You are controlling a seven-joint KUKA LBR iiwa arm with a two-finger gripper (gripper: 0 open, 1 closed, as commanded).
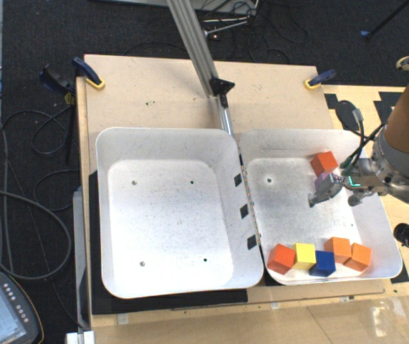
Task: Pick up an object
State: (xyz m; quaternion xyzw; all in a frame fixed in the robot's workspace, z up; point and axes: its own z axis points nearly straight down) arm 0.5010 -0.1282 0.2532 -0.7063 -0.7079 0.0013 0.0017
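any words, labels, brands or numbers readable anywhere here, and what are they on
None can be read.
Grey handheld screen device at the lower left: its display is a pale blur, too small to read.
Small black tabs along the seam between the two shallow white bins: no legible marks.
Coloured blocks, such as the yellow cube: plain faces, no print.
Two-finger gripper: no legible label.

Two bins sit side by side on the bench: left bin (165, 210), right bin (290, 213). My gripper (326, 190) hovers in the right bin's upper right, just below a lone block (324, 163). Five blocks (319, 256) cluster along its lower edge.
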